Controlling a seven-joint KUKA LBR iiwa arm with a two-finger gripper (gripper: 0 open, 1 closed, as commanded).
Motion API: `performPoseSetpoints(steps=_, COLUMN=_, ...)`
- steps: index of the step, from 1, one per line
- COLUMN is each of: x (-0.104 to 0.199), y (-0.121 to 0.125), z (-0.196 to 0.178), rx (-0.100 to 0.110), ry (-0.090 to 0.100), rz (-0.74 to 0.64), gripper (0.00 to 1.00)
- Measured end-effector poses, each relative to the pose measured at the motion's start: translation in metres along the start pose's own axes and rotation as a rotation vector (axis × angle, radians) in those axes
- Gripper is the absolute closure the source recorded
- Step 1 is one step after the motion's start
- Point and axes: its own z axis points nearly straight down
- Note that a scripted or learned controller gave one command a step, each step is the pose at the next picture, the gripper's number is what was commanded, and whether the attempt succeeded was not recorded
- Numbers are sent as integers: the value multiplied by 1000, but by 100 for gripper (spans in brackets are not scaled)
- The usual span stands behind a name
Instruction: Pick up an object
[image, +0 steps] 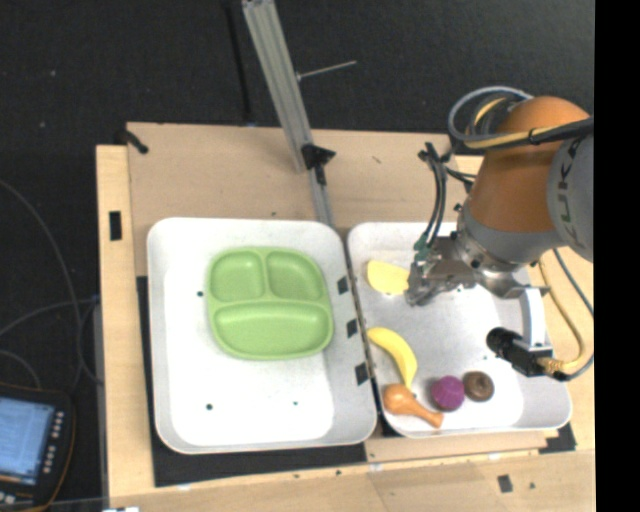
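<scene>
Camera view from above the bench shows my pincer hanging low over the right bin, near that bin's left wall, with my orange-banded arm coming in from the right. I cannot tell how my pincer stands; it is a dark cluster from this angle, and I see nothing clearly held in it. A pale yellow piece lies just beside my pincer on its left, touching or nearly so; I cannot say which. Below it a banana curves along the bin's left side. At the banana's lower end sits an orange pear-shaped thing, and to its right a purple ball, then a small brown ring, the two close together. These four lie apart from my pincer, nearer the front rim. The left bin carries a green divided plate with three compartments, lying flat in its upper middle.
</scene>
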Motion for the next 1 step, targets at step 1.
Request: performPoseSetpoints(steps=1, x=45, y=-8, z=-7, rx=-1, ry=1, rz=-1, gripper=100)
